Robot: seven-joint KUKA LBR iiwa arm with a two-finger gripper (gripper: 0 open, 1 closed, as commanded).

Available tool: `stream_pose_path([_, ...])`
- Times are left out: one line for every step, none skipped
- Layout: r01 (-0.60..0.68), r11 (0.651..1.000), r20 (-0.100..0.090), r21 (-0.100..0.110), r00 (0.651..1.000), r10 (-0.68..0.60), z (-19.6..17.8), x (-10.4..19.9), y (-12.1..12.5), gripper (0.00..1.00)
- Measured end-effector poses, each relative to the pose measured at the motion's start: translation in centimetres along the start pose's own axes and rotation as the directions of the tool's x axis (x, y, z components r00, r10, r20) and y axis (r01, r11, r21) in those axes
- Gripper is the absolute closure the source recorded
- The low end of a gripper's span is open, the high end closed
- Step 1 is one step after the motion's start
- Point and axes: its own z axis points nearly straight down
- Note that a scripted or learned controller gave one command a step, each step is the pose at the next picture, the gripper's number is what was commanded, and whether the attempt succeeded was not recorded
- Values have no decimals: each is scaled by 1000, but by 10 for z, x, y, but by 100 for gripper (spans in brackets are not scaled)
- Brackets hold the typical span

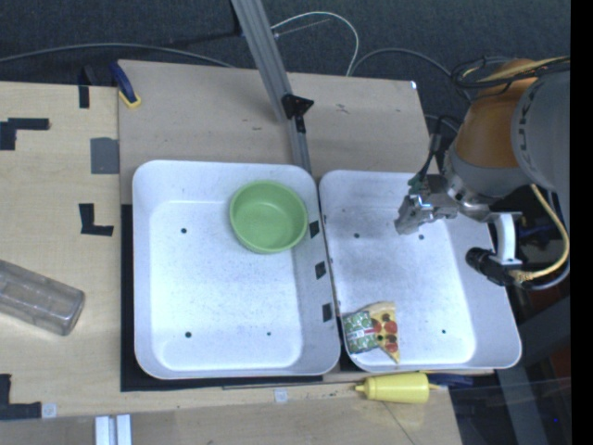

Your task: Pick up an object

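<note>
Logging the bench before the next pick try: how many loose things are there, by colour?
Green: 1, bowl
Yellow: 1, bottle
Clear: 1, tumbler
Multicolour: 1, packet
Total: 4

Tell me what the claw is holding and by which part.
Nothing. The claw hangs over the right bin, apart from the snack packet.

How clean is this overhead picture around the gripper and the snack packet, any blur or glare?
Camera view: soft overall; the gripper is a small fuzzy shape, fingers unreadable. The snack packet shows colours, no legible print. Lighting is even, both bins bright white without hard glare; the green bowl casts little shadow.
</note>
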Motion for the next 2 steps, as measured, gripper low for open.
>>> stream_pose_path([0, 1000, 1, -2, 1000, 0, -53, 0, 1, 100])
stream_pose_path([5, 1000, -3, 4, 1000, -5, -46, 61, 4, 100])
